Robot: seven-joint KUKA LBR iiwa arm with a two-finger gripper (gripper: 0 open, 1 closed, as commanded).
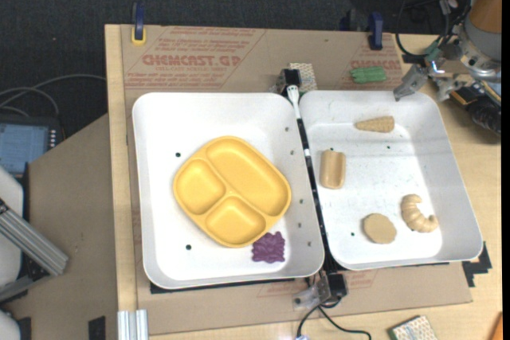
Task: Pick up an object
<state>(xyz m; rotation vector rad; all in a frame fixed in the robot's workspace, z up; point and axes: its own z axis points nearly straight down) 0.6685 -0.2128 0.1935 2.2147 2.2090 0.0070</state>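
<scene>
The right bin (446, 171) holds several tan food pieces. A carrot-shaped piece (374, 124) lies near the far wall and a short bread-like cylinder (331, 169) at the left. A round cookie (380, 228) and a croissant (418, 213) lie near the front. In the left bin (151, 171) a yellow divided plate (231, 189) sits with a purple grape bunch (269, 248) at its front edge. My gripper (413, 82) hangs at the upper right, over the far right corner of the right bin, above and to the right of the carrot-shaped piece. Nothing shows in it.
A small green object (369, 76) lies on the brown board behind the right bin. Blue clamps (375, 29) hold the board's far edge. Cables and the arm's wrist (478, 52) crowd the upper right corner.
</scene>
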